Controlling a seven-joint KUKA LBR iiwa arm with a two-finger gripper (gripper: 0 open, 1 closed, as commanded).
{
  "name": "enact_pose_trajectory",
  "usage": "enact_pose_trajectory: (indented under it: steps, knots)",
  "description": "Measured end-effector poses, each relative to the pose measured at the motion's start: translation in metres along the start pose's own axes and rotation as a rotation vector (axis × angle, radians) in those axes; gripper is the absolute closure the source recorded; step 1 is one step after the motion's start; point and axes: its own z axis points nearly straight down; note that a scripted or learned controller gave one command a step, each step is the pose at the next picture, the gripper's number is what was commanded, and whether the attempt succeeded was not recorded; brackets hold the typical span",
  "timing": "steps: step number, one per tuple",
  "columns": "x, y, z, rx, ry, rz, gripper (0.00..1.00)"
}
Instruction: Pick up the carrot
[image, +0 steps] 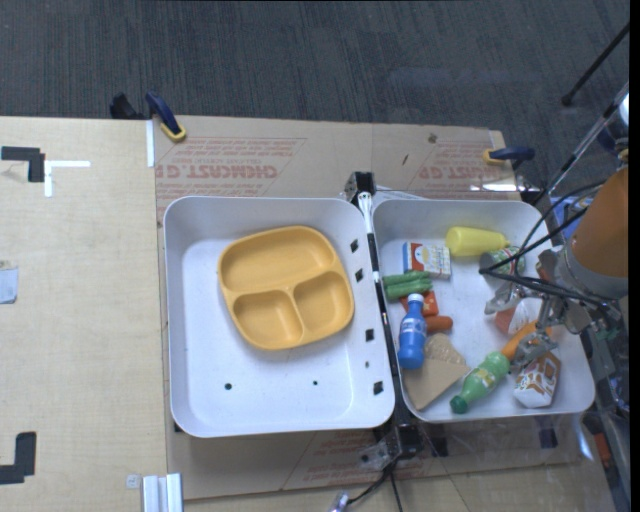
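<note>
The carrot is a small orange piece in the right bin, near its right wall, just above the cap end of a green bottle. My gripper is down in that bin directly over the carrot, with the grey arm and its orange band coming in from the right. Cables and the gripper's metal parts cover part of the carrot, so I cannot make out whether it is held.
The right bin also holds a yellow fruit, a white carton, a green vegetable, a blue bottle, a tan wedge and a white-brown packet. A yellow divided plate lies in the left bin.
</note>
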Motion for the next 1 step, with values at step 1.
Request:
enact_pose_trajectory:
  steps: [1]
  knots:
    - [0.0164, 0.0175, -0.0051, -0.001, -0.029, -0.445, 0.0]
